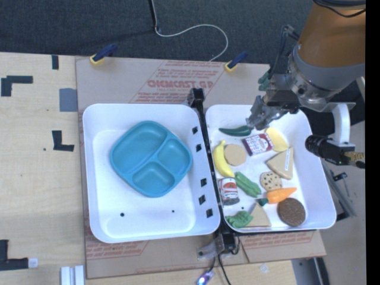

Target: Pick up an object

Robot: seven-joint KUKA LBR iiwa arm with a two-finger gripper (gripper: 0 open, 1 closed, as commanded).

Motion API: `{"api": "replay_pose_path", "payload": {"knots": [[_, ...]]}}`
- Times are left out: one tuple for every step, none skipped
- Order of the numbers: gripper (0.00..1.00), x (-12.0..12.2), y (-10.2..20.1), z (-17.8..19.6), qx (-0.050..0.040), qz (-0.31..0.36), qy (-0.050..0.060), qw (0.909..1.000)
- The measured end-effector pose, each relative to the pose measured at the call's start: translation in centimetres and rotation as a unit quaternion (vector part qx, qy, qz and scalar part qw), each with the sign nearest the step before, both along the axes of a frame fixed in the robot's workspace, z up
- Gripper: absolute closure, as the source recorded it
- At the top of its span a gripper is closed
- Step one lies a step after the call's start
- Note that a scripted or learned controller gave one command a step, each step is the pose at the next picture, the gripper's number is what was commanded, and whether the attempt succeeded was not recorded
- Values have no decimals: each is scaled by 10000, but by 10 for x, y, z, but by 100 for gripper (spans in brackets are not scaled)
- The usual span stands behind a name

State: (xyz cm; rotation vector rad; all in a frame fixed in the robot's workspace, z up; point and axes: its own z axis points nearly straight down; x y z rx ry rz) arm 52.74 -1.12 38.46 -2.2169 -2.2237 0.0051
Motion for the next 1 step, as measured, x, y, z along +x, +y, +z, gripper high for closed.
{"api": "replay_pose_path", "payload": {"knots": [[100,-42,35,78,11,10,-50,10000]]}}
